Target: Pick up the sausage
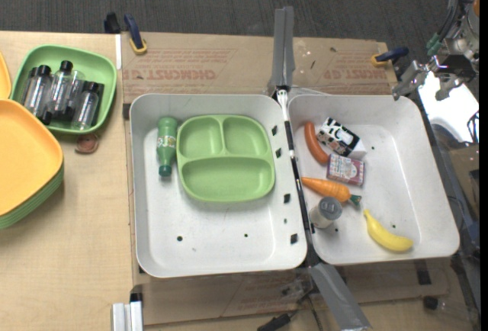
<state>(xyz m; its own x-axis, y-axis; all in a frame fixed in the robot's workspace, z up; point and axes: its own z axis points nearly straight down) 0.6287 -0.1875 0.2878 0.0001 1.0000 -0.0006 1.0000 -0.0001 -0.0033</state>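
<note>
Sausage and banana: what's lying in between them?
In the camera view, the pink packet and the carrot lie between the sausage and the banana.

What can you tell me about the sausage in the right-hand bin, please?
The sausage is a small, smooth, orange-red toy link, plastic by its look, with rounded ends. It lies flat on the floor of the right bin, near the wall shared with the other bin, running slantwise from upper left to lower right. The black-and-white cow toy sits right beside it, close enough that contact cannot be ruled out. The carrot lies below it, apart. Nothing grips it.
</note>
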